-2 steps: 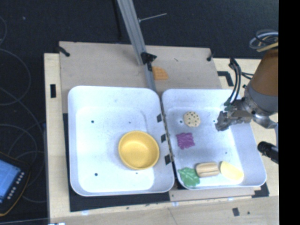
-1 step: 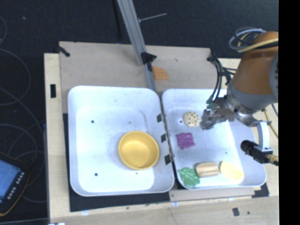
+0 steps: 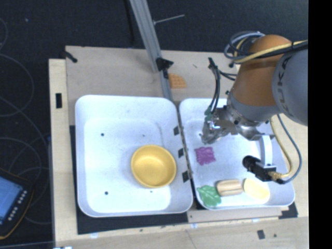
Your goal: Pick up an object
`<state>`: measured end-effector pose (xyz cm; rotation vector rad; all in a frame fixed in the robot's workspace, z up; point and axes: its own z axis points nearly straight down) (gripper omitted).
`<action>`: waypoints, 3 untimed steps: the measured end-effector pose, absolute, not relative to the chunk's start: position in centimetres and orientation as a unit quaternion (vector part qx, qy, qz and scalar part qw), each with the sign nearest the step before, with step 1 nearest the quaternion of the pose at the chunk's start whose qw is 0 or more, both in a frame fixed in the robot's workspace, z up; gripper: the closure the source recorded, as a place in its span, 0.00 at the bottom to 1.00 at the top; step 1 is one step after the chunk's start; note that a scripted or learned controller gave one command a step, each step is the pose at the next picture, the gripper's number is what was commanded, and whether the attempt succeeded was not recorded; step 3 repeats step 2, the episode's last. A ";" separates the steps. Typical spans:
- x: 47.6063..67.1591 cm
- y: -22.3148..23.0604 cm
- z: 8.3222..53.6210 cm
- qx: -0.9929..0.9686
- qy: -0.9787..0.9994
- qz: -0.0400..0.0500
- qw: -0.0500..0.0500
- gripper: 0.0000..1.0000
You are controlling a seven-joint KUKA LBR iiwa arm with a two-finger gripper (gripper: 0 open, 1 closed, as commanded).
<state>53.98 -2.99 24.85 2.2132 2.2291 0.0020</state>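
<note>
The arm (image 3: 264,82) reaches over the right bin (image 3: 282,198), its gripper (image 3: 210,134) poised just above the purple object (image 3: 205,155); finger state cannot be told. Relative to that purple object, the yellow bowl (image 3: 153,165) sits left in the left bin (image 3: 104,139). The pale yellow disc (image 3: 257,189), tan cylinder (image 3: 229,187) and green piece (image 3: 209,195) lie below the purple object.

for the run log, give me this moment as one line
gripper: in right bin, above purple block | yellow bowl: left bin | grasp: none seen

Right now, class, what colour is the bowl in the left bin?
Yellow: the bowl shows best in the camera view.
</note>
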 end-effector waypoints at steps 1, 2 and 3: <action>53.9 2.6 25.7 0.704 0.710 0.002 0.000 1.00; 53.7 7.9 26.2 0.704 0.711 0.001 0.000 1.00; 53.7 7.9 26.2 0.704 0.711 0.001 0.000 1.00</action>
